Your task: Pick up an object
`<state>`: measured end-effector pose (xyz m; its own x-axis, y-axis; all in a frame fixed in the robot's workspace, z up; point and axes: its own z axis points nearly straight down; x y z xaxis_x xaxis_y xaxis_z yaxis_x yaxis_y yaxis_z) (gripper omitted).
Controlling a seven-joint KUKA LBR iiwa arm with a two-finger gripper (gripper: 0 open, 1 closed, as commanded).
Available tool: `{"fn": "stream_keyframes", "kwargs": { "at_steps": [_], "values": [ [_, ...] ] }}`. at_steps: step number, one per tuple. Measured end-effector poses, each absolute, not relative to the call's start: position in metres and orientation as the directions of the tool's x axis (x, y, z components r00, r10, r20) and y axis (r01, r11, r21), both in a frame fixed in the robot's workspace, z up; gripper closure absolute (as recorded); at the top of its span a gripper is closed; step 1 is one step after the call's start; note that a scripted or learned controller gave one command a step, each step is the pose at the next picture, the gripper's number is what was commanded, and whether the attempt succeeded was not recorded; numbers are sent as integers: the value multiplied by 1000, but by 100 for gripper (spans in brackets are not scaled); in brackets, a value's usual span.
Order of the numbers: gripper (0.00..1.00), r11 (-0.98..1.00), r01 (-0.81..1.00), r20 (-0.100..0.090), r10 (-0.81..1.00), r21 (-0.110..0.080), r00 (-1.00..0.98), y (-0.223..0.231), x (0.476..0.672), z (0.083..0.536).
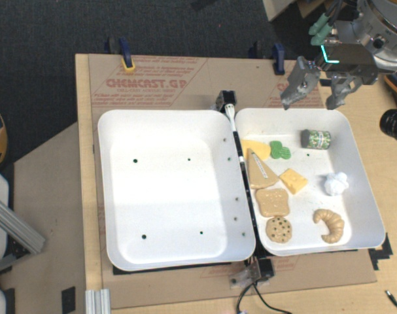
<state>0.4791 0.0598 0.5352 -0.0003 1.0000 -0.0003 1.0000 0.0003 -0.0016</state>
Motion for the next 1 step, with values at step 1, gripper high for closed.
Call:
{"fn": "stream_keyframes", "kwargs": {
  "at_steps": [1],
  "values": [
    [0,0,1000,-3,1000,-16,0,87,542,379]
  ]
}}
